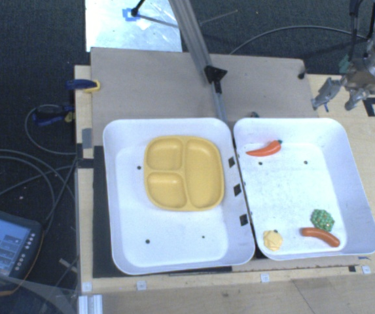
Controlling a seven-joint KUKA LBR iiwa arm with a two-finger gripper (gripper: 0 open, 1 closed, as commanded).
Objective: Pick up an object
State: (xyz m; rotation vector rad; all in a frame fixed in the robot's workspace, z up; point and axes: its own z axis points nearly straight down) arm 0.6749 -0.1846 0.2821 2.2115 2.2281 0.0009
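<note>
- Tool (341,95): two grey fingers spread apart, nothing between them; parked above the bare worktop (266,87) just outside the far right corner of the right-hand shallow white bin (360,182).
- Candidate objects, all in the right-hand bin: long orange-red plastic carrot with a green tip (264,149) near the far left corner; small green knobbly toy vegetable (322,218), red-orange sausage-shaped toy (320,236) and small pale yellow lumpy toy (273,240) along the near side.
- Governing relation: carrot at roughly 8 o'clock from the tool, nearest of the four. Remaining three at about 6 to 7 o'clock, well apart from the tool.
- Long axis of the carrot: close to 9-to-3 o'clock, green tip raised slightly toward 2 o'clock. Judged approach: travel toward 8 o'clock, descend, fingers closing across the short axis, along 12-to-6.
- Sausage-shaped toy: long axis about 10-to-4 o'clock, just beside the green vegetable at its 12 o'clock; judged a more crowded grasp.
- Left-hand shallow white bin (125,241): holds a yellow three-compartment plastic plate (184,173), far from the tool at about 8 to 9 o'clock; flat form judged awkward for a two-finger grasp.
- Risk, judged: carrot near the bin wall at 9 o'clock; little clearance on that side.
</note>
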